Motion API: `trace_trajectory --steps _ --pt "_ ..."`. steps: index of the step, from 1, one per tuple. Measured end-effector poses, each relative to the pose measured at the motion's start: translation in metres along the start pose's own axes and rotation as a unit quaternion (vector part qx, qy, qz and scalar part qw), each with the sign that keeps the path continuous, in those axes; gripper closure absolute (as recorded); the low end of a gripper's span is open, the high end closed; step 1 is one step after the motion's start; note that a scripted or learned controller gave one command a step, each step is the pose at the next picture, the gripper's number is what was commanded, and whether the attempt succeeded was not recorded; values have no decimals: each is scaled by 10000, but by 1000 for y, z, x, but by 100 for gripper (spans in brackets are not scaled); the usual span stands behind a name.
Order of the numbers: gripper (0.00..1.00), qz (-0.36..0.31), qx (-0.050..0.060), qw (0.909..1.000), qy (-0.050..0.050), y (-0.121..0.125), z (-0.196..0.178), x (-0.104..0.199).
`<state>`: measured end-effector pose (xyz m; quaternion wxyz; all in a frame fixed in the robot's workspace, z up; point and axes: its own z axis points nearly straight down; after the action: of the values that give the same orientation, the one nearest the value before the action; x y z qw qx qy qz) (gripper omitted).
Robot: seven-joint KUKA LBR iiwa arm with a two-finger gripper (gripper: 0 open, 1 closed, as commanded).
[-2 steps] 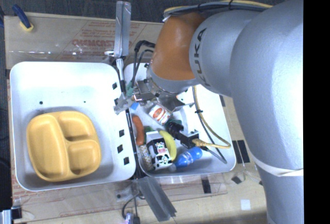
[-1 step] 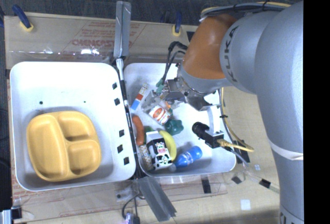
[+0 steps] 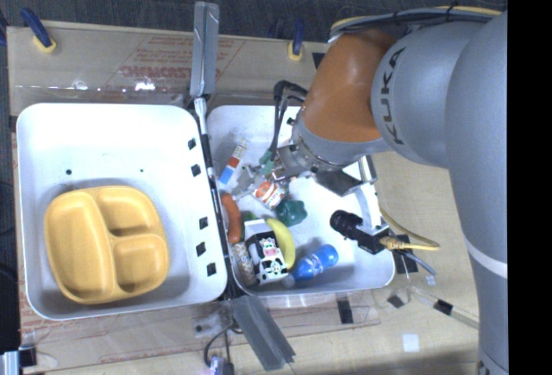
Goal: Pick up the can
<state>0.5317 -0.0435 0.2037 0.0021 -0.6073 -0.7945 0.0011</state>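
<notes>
Reaching over the right shallow white bin (image 3: 345, 278), the grey, orange-banded arm (image 3: 388, 97) is poised above clutter.
The small red-and-white can (image 3: 269, 190) is seen lying beneath the gripper (image 3: 280, 165); no lift is judged made.

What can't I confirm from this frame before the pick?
- Tool: the arm's orange band covers most of it in the camera view, so its grip state is unclear.
- Can: partly under the tool, label too small to read.
- Right bin: its upper right is covered by the arm.
</notes>
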Motion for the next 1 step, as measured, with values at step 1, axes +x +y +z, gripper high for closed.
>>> trace_trajectory --steps 1 --pt "0 -2 -2 10000 -1 0 0 0"
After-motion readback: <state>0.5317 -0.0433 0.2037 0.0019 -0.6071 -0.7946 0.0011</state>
